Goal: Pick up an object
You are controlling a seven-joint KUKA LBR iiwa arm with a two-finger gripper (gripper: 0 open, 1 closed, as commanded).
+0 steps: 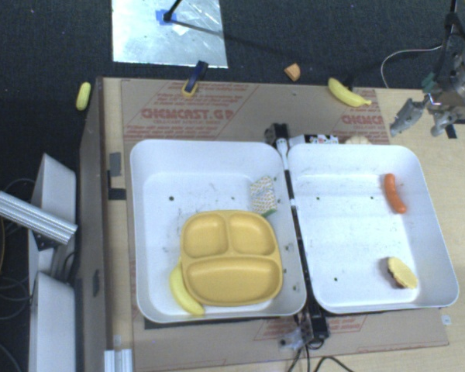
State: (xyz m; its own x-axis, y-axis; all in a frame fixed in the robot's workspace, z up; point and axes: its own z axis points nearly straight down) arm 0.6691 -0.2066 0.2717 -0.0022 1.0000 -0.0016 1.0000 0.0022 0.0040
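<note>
My gripper (426,120) hangs at the far right, above the bench just beyond the right bin's (349,161) back right corner. Its fingers look spread open with nothing between them. In the right bin lie an orange sausage-shaped piece (394,193) near the right wall and a yellow-brown piece (401,273) at the front right. The left bin (151,208) holds a yellow divided plate (231,258), a banana (184,291) tucked against the plate's front left edge, and a small white-green crumpled item (263,194) by the inner wall.
Outside the bins, on the cardboard, lie a second banana (347,92), a small orange piece (293,71), a yellow-blue clip (194,77) and a yellow object (83,95) at the left edge. A foil sheet (169,22) lies on the floor behind.
</note>
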